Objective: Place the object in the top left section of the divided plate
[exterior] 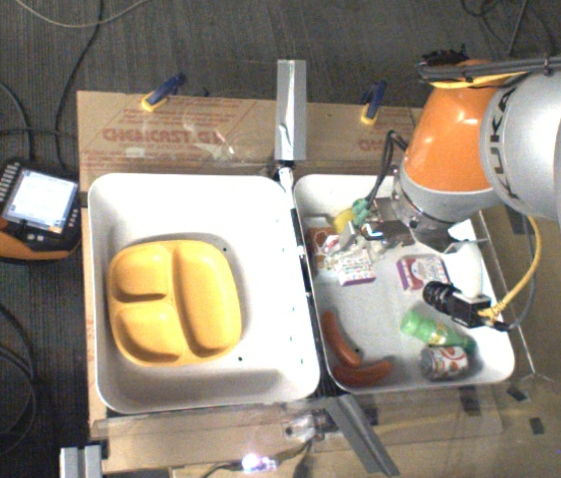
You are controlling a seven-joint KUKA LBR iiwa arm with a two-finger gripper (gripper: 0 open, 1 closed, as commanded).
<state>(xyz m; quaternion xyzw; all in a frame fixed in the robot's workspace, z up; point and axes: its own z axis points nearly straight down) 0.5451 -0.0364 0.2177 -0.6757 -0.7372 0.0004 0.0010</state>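
- The arm [489,137] hung over the upper part of the right bin [499,366], its bulk covering the wrist, so whether the fingers of the gripper [385,229] were spread or closed could not be told.
- The gripper sat low among the clutter at the upper left of the right bin, just beside a small pink-and-white packet [352,265]; judging by that, it was probably reaching for a pick, with nothing visibly held.
- Which item was the task's object was not certain. The candidates all lay in the right bin, at centre right of the frame: the packet, a green bottle [431,329], a can [446,363] and a reddish sausage-shaped piece [352,357].
- The sausage-shaped piece lay along the bin's lower left, its long axis running from upper left to lower right and curling at the end; the bottle's long axis lay nearly across the frame.
- The yellow divided plate [173,300] rested in the left bin [111,192], well apart from the gripper, presumably kept separate as the drop-off. Its top left section [140,272] held nothing, so the placement was not yet done.
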